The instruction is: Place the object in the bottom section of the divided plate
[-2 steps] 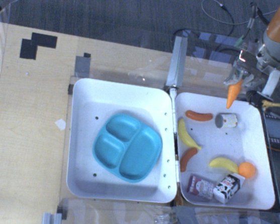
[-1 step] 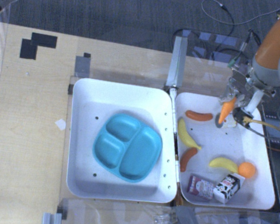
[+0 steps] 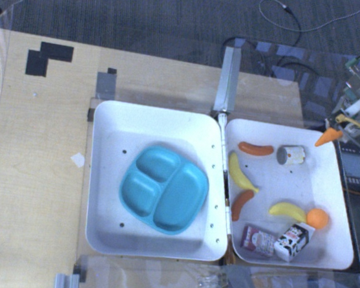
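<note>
Carrot toy (image 3: 328,137), orange and pointed, sits at the far right corner of the right bin (image 3: 346,222), over its rim. The gripper (image 3: 342,125) is just above it, touching or nearly so. Whether it has hold of the carrot cannot be told from here.

The divided plate (image 3: 164,190), light blue, lies flat in the middle of the left bin (image 3: 103,163) with bare white floor all around it. It is well apart from the carrot. Its three sections hold nothing.

The right bin is crowded. A red sausage (image 3: 255,149) and a grey can (image 3: 290,155) on its side lie near the far wall. A banana (image 3: 241,174) and a second sausage (image 3: 241,204) lie along the edge shared with the left bin. Another banana (image 3: 287,211) touches an orange ball (image 3: 317,219). A maroon carton (image 3: 258,241) and a black-and-white carton (image 3: 292,241) lie together at the near wall, their printing too small to read.

The wooden counter (image 3: 35,155) stretches wide on the left.
</note>
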You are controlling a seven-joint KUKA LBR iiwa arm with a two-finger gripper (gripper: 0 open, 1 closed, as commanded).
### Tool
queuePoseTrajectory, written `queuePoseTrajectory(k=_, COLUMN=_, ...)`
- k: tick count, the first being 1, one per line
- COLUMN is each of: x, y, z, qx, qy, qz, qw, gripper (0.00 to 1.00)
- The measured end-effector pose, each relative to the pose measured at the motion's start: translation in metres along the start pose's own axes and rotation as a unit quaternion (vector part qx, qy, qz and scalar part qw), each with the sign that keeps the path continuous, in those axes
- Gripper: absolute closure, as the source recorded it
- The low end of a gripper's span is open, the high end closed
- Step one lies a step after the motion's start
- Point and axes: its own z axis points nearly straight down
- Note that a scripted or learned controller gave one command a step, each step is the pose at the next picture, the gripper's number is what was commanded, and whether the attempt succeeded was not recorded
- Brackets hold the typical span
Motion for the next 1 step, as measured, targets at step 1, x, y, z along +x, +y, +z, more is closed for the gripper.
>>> queuePoseTrajectory(k=1, x=0.0037, y=-0.0713, z=0.1317, qx=0.003, qy=-0.001, qz=0.017, qw=0.9999, gripper=1.00)
